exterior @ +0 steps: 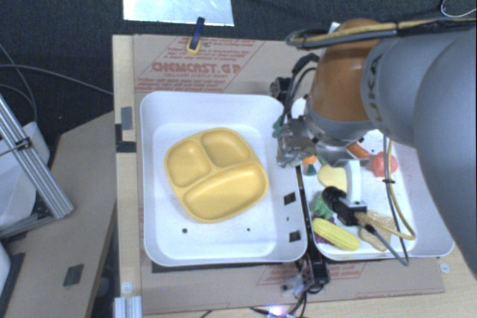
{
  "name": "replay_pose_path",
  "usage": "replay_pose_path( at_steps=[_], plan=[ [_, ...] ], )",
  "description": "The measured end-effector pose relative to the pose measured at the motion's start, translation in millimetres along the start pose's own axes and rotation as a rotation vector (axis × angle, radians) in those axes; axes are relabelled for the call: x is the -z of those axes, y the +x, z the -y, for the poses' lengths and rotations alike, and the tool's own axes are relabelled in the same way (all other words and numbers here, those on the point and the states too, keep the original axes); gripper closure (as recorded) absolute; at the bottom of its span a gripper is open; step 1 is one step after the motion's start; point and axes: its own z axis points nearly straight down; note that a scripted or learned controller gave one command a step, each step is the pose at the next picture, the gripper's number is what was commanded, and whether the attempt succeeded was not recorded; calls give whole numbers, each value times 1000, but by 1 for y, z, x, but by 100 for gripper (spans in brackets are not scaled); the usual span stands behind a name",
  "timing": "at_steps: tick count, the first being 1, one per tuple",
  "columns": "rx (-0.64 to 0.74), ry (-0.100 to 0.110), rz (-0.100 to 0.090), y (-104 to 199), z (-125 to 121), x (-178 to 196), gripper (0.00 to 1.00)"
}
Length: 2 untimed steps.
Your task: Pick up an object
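My gripper (287, 147) hangs low at the seam between the two bins, at the left edge of the right bin (417, 238); the wrist hides its fingers. Just right of it lie a small orange piece (308, 159) and a pale yellow food item (333, 176). A corn cob (335, 234) rests near the right bin's front left corner. A red item (383, 163) and an orange one (358, 150) lie further right, partly under the arm. In the left bin (156, 182) sits a yellow divided plate (216, 173).
The big grey arm (417, 93) covers most of the right bin's back half. A cardboard sheet (201, 63) lies under both bins. An aluminium frame (30, 167) stands at the far left of the bench.
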Motion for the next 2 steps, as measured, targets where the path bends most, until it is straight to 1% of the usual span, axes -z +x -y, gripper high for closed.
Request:
replay_pose_path(
  at_steps=[1, 2],
  plan=[
    [-7, 1, 0, 3, 43, 12, 100],
    [-6, -1, 0, 3, 41, 12, 0]
  ],
)
